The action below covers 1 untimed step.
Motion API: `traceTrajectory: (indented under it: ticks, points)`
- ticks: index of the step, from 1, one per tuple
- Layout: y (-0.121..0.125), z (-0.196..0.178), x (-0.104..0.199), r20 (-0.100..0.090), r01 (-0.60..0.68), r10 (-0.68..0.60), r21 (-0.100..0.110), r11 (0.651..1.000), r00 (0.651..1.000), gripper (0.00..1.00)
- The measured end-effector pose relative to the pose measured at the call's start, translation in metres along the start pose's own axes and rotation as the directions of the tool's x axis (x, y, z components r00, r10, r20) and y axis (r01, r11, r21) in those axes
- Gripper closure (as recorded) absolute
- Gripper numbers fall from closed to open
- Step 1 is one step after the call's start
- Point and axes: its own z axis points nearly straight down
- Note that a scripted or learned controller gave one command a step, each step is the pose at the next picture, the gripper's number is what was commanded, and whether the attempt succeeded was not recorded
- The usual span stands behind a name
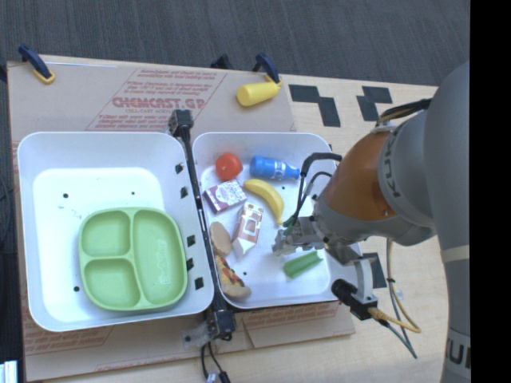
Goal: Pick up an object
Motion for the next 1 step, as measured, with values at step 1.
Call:
traceTrajectory:
  ticks: [1]
  points:
    - [-0.0130,-0.0861,0.0274,0.001,-0.006,0.006,-0.005,1.000,1.000,1.00]
